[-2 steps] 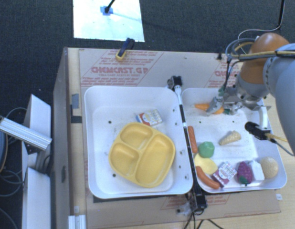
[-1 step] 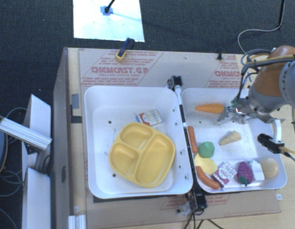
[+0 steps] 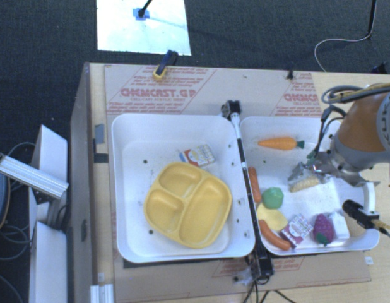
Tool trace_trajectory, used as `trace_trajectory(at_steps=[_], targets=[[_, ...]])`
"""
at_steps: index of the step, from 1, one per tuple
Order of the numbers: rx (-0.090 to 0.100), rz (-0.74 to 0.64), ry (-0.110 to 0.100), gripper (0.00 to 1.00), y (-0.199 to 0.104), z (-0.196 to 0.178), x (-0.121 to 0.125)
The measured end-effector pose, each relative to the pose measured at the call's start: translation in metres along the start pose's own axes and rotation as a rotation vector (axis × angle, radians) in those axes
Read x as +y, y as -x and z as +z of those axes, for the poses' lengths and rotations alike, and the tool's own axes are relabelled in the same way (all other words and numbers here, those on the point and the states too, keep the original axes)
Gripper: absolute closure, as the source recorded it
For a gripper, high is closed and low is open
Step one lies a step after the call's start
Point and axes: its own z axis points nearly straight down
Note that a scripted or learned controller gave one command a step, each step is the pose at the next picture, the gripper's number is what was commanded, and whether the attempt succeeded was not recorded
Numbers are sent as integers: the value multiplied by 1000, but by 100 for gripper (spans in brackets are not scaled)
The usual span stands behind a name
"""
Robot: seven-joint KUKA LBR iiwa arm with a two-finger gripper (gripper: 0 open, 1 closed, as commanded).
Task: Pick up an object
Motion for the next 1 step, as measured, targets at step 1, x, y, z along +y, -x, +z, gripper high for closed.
trace_trajectory(at_steps=[1], targets=[[0, -1, 3, 100, 0, -11, 1]])
